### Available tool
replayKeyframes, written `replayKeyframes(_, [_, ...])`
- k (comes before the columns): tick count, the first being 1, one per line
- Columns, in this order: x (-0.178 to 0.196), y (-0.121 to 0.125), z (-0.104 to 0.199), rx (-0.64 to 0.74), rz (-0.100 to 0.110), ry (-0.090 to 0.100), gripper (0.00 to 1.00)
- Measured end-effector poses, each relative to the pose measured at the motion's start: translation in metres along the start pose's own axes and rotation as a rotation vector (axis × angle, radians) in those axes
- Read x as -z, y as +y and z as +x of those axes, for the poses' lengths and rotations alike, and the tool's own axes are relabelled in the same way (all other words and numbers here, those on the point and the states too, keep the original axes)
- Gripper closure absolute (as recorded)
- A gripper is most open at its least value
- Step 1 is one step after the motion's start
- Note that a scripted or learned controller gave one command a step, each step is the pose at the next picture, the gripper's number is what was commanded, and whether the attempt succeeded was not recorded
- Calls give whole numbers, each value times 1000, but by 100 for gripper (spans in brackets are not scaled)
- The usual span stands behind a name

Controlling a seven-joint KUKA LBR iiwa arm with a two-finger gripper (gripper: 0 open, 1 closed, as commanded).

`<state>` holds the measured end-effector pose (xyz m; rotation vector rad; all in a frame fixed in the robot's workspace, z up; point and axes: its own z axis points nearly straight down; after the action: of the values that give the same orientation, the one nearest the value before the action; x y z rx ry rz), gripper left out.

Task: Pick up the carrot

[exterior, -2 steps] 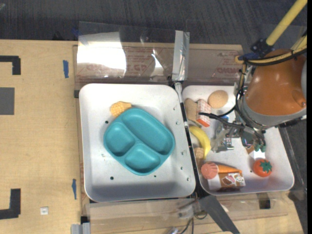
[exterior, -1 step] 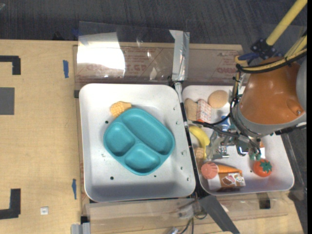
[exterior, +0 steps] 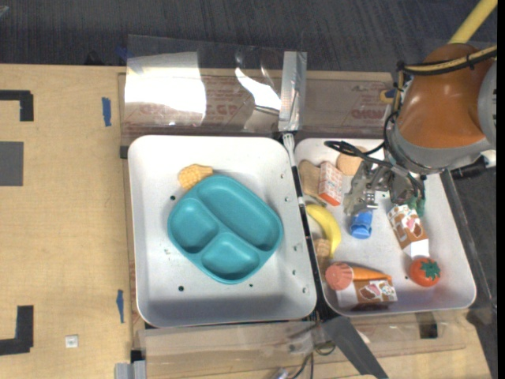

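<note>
We take the banana (exterior: 325, 226) as our landmark. The carrot (exterior: 367, 273) lies below and to the right of the banana's lower tip, a short orange cone on its side. A pink ball (exterior: 339, 275) touches its left end, directly below the banana. A small box (exterior: 377, 291) lies against the carrot's lower right side.

Our gripper (exterior: 364, 204) hangs just right of the banana's upper end, directly above a blue cup (exterior: 360, 226). We cannot tell from this angle whether it is open or closed. Nothing we see shows it holding anything.

We judge the step in hand to be the approach. To do it well, we should carry the gripper from beside the banana's top, past the cup, to a spot over the carrot's bare orange middle. We should come straight down and close across the carrot's narrow width, not along its length. The crowding is the main risk, since the ball and the box leave little room on either side. A grasp placed off-centre could catch one of them instead, or push the carrot away.
</note>
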<state>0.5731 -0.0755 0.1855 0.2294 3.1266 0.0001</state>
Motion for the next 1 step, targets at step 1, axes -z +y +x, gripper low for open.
replayKeyframes(1, [0,91,-28,34,-5,0,100])
